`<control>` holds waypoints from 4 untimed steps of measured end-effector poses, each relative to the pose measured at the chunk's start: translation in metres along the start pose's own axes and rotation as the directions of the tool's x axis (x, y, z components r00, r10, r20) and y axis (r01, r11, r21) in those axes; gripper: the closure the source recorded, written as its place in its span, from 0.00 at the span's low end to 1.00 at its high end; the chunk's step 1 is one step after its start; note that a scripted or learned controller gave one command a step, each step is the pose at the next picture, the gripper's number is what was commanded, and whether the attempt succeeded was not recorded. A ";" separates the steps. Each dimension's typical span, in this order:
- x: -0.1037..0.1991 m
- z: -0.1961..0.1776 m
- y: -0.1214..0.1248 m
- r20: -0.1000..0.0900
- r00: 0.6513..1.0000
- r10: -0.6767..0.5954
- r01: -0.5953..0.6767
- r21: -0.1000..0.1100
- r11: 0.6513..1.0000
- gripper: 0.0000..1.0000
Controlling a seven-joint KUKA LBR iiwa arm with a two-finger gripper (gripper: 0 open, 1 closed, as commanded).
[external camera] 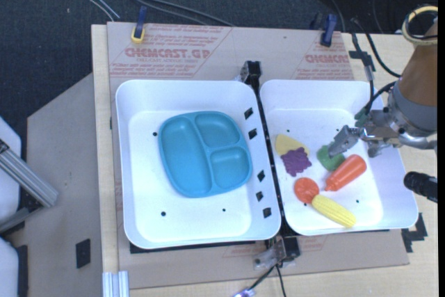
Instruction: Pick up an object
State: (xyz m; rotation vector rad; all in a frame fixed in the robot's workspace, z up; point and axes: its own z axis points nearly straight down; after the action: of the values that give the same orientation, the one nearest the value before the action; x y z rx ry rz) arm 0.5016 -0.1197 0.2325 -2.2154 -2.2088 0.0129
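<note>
Inside the right white bin (316,97) lie six plastic toy foods: one yellow corn cob (334,211), one orange carrot (346,172), one red tomato (306,188), one purple grape bunch (297,161), one yellow wedge (288,143) and one green vegetable (327,159). One blue divided plate (204,152) rests in the left white bin (132,170). The two-finger gripper (341,144) is touching the green vegetable from above; if its fingers are apart, I cannot tell.

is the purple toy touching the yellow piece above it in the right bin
Touching. The camera view shows the purple toy overlapping the lower edge of the yellow piece, with no white bin floor between them.
</note>
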 end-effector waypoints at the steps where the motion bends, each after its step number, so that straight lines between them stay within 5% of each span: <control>1: 0.000 -0.007 0.003 0.002 1.000 -0.004 0.004 -0.014 1.000 0.00; 3: -0.001 0.083 0.010 0.001 1.000 -0.002 0.002 -0.009 1.000 0.00; 4: 0.000 0.121 0.012 0.005 1.000 -0.004 0.004 -0.023 1.000 0.00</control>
State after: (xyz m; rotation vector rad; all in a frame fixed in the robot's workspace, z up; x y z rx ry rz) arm 0.5115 -0.1190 0.1114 -2.2243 -2.2273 -0.0073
